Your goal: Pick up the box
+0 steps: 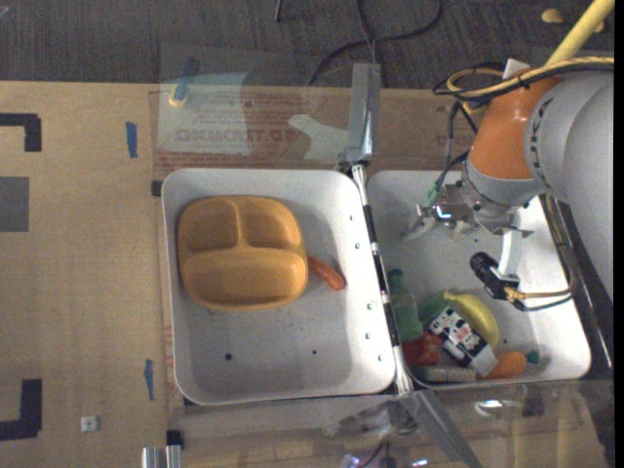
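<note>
On the left we've got the left bin (195, 378) with a yellow divided plate (239, 252) and a carrot (328, 274) just beside its right edge. Over in the right bin (400, 198), the box (456, 331) sits in the near clutter, touching a banana (476, 313). The gripper (441, 218) hangs at the far end, well apart from it; we honestly can't tell its state.

Faint, unreadable print on the plastic sheet (229, 115)
</note>
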